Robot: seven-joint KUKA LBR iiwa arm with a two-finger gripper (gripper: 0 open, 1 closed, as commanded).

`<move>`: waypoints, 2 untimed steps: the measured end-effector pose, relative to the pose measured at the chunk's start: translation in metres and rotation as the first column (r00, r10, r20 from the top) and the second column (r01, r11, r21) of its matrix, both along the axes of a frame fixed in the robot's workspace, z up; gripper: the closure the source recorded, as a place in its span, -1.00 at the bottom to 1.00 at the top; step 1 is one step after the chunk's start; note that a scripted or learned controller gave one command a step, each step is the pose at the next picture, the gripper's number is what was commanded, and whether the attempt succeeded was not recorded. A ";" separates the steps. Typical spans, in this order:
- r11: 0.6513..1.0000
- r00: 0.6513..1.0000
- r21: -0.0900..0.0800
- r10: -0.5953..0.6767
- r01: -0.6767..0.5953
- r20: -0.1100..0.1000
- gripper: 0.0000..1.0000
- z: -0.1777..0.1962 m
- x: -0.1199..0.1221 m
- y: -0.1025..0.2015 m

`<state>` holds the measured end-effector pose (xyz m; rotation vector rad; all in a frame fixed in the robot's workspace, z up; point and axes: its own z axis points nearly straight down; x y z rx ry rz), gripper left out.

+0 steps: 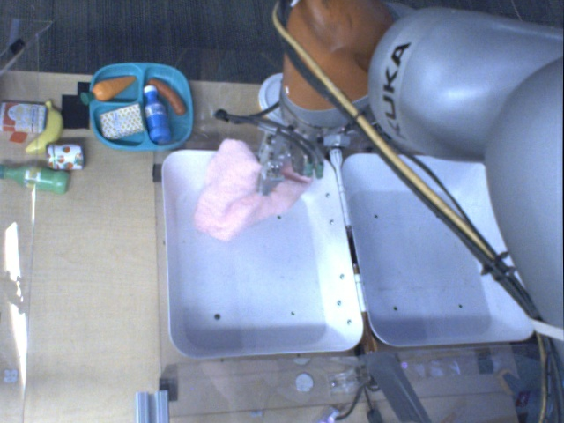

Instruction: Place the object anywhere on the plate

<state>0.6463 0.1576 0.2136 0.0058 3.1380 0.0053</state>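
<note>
You see the gripper (280, 171) down on the pink cloth (236, 192) in the left bin (256, 315); you cannot tell its grip.

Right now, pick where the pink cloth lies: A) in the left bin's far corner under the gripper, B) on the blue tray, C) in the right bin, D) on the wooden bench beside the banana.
A: the pink cloth lies crumpled in the left bin, at its far right corner, with the gripper right over its edge.

I see a soft, matt pink cloth (236, 197) lying in a smooth white plastic bin (256, 298). The arm's (458, 86) grey shell looks glossy, and the bench (79, 280) reads as pale wood.
</note>
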 end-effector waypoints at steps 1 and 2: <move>1.000 1.000 -0.001 0.004 -0.004 -0.002 1.00 0.005 -0.014 0.050; 1.000 1.000 -0.001 0.004 -0.004 -0.002 -1.00 0.005 -0.013 0.049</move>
